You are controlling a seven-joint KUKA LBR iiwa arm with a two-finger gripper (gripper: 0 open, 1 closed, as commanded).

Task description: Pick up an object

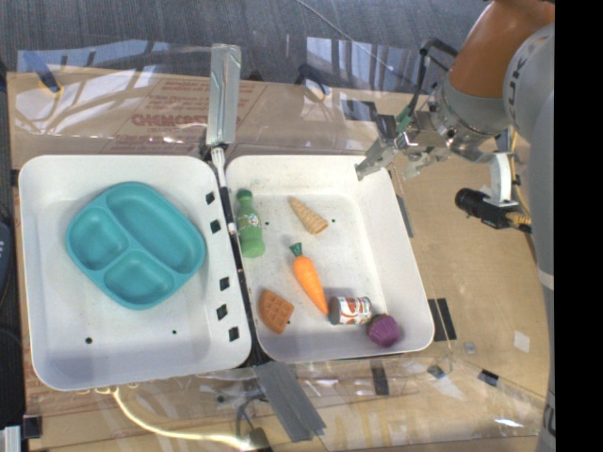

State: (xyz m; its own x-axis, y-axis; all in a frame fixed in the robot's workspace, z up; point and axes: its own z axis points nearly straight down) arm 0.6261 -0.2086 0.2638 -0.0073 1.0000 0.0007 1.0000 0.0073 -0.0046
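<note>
The right bin (400,252) holds several toy items. A green bottle (250,224) lies by its left wall and a tan cone (308,215) sits near the back. An orange carrot (309,281) lies in the middle. Along the front are a brown waffle piece (275,311), a small can (350,310) on its side, and a purple grape-like piece (383,330). My gripper (388,163) hangs over the bin's back right corner, above and to the right of the cone. It is open, with nothing between its fingers (367,166).
The left bin (38,281) holds a teal divided plate (137,243). A grey taped divider (222,102) runs back from where the two bins meet. Brown bench surface lies to the right of the bins, where the arm (495,55) comes in.
</note>
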